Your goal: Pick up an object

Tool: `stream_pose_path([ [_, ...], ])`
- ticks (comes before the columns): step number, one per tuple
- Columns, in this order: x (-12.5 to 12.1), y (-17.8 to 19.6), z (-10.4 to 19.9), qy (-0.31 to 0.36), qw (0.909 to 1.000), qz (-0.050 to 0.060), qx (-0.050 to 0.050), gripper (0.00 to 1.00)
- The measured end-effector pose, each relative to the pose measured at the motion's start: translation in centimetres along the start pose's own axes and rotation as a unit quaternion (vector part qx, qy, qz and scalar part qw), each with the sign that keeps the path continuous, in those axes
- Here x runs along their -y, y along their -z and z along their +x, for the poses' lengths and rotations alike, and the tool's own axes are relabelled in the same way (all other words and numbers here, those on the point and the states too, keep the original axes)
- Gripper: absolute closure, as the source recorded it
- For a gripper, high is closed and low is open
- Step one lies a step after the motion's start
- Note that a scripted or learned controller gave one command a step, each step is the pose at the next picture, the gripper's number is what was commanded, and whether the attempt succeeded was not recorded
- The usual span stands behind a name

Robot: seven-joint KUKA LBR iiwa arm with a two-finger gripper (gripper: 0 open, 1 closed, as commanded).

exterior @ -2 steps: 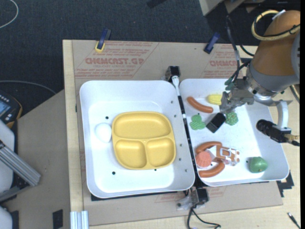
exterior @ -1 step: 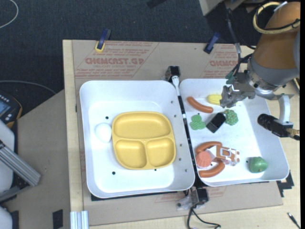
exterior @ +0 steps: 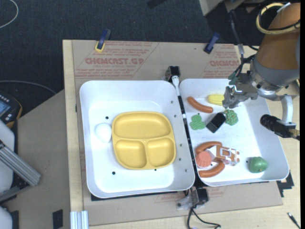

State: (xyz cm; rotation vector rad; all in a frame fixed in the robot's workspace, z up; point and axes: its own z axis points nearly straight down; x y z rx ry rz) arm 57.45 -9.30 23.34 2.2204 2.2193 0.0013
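- Gripper point(exterior: 232, 99) hangs over the far part of the right bin point(exterior: 271, 147), just above the broccoli point(exterior: 231, 117) – whether its fingers are open or closed cannot be told.
- Beside it lie a corn cob point(exterior: 215, 99), a sausage point(exterior: 199, 104), a black block point(exterior: 216, 122) and a green leafy piece point(exterior: 197, 122).
- Nearer – a hot dog point(exterior: 209, 159) and a green fruit point(exterior: 258, 164).
- Left bin point(exterior: 95, 99) holds a yellow tray point(exterior: 142, 140) and a white egg point(exterior: 103, 131).
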Motion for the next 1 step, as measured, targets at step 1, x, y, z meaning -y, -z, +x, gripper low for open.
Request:
stream_pose_path([
  [1, 0.6, -1.34, -0.29, 0.0, 1.0, 0.003, -0.001, 1.0],
])
